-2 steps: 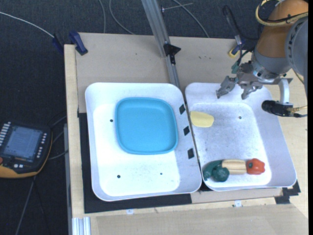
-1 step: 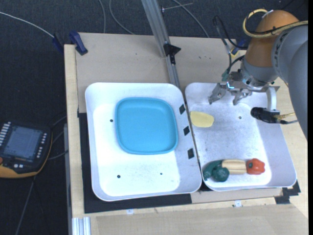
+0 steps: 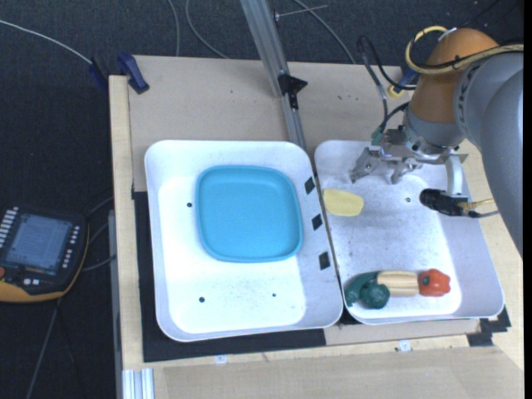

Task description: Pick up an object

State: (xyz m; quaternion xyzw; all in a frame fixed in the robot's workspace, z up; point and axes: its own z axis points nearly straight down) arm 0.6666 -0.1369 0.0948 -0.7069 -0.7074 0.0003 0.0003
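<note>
My gripper [image 3: 380,170] hangs over the back of the right bin [image 3: 465,248]. Its two fingers are spread, it is open, and nothing sits between them. A flat pale yellow piece [image 3: 342,202] lies on the bin floor just ahead and to the left of the fingertips, apart from them. Along the bin's front wall lie a dark green object [image 3: 367,293], a tan cylinder [image 3: 398,283] and a red object [image 3: 434,283], touching in a row.
The left bin [image 3: 170,248] holds a blue square plate [image 3: 248,213]. A metal pole [image 3: 270,48] slants up from between the bins. A black cabled part [image 3: 445,200] hangs beside the wrist. A handheld controller [image 3: 37,252] lies off the bench at left.
</note>
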